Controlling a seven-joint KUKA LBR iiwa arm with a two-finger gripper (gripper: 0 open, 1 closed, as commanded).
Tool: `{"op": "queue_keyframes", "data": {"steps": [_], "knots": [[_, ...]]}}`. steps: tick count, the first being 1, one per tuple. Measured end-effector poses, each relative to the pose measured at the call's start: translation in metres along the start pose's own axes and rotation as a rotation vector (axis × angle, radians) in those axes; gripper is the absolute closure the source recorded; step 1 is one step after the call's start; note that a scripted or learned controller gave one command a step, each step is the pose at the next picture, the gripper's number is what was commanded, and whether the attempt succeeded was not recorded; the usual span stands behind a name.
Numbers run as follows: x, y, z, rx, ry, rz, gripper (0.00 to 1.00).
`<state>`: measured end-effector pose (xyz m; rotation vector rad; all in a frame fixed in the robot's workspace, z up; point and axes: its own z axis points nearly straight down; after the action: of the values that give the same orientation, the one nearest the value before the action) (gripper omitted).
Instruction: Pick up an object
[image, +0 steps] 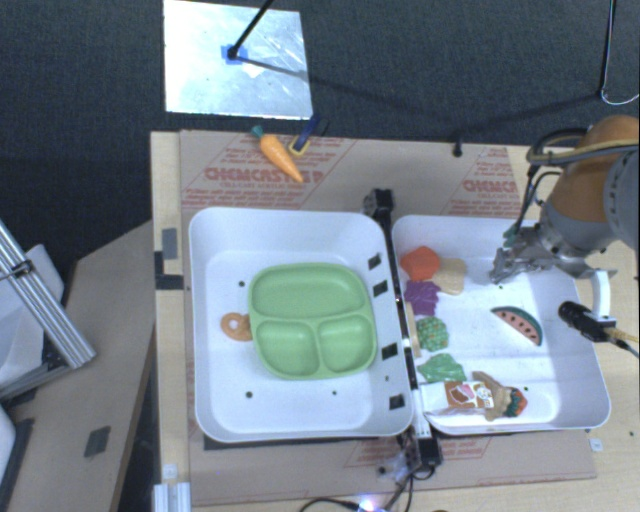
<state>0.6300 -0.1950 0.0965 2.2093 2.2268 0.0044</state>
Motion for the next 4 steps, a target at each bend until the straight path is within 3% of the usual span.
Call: {"op": "queue_keyframes", "data": {"steps": [2,3,4], "knots": [[-0.004,0.022,-0.112,-0.004,-0.001,0.002,1.00],[-0.005,0.024,-0.129,0.001,0.000,0.002,1.00],[0.048,0.021,-0.124,0.004,0.003,-0.001,1.00]]}}
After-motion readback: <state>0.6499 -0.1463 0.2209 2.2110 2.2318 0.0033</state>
